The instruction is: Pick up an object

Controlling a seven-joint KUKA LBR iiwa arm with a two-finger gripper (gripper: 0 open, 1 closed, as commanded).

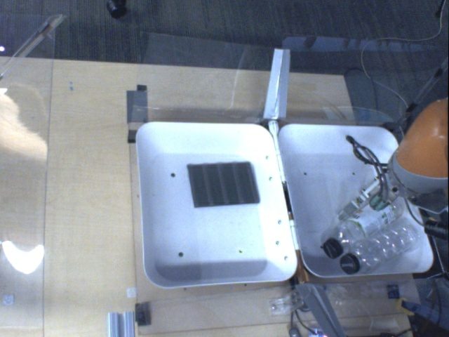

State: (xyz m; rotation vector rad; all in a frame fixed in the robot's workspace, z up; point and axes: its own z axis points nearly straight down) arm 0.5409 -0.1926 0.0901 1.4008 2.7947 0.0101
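Two white bins sat side by side; the left bin [161, 188] had a dark ribbed pad [223, 184]. The gripper [361, 206] hung low over clear bottles [375, 241] in the right bin [316, 160]; honestly couldn't tell its jaw state.

Two shallow white bins side by side on my light wooden bench [77, 209]. Left bin [158, 251] carries a dark ribbed rectangular pad [223, 184] near its middle, lying flat, a few small holes in the floor around it. Right bin [309, 153] butts against it along a shared edge. A grey metal bar [277, 83] runs back from where the bins meet. Small black brackets [138, 97] sit at the left bin's far-left corner. Clear panel [28, 44] glares on the left. Dark carpet [210, 5] beyond the bench.
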